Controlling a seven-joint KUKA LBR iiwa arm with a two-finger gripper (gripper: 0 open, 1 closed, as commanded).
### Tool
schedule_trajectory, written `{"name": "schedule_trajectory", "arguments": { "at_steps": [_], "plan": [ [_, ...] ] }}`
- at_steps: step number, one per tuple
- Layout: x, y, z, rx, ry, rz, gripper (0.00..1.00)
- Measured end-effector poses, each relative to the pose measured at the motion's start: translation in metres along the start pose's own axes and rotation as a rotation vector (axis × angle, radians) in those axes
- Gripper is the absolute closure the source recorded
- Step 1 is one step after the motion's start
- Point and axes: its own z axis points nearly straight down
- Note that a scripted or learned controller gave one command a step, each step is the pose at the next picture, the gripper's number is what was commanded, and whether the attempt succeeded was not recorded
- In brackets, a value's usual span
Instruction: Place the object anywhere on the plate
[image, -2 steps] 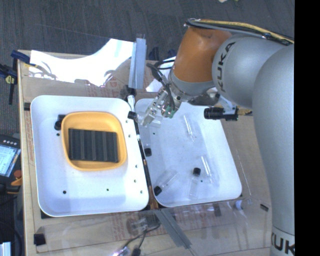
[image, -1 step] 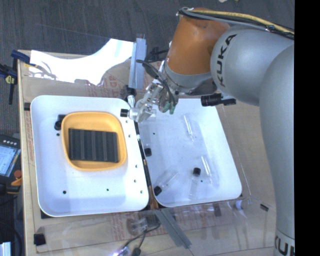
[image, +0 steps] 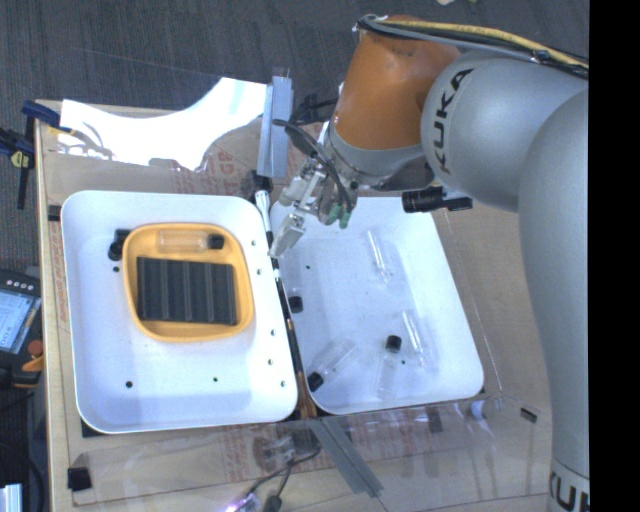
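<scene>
Yellow plate (image: 188, 283) lies left of the pincer (image: 290, 232); its grip unclear.

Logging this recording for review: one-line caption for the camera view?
KUKA arm's tool hovers at the right bin's upper-left corner; yellow plate sits in the left bin.

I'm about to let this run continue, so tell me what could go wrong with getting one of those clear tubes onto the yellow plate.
1. The clear tubes in the right bin are nearly see-through against the white, so a grasp may well miss.
2. The tool sits close to the bins' shared rims and could clip them when crossing.
3. The yellow plate has a dark ribbed centre; a round tube might roll off it.
</scene>
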Motion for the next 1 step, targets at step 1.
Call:
{"name": "schedule_trajectory", "arguments": {
  "at_steps": [1],
  "plan": [
    [0.0125,0.0068,0.0109,-0.001,0.003,-0.521,0.0]
  ]
}}
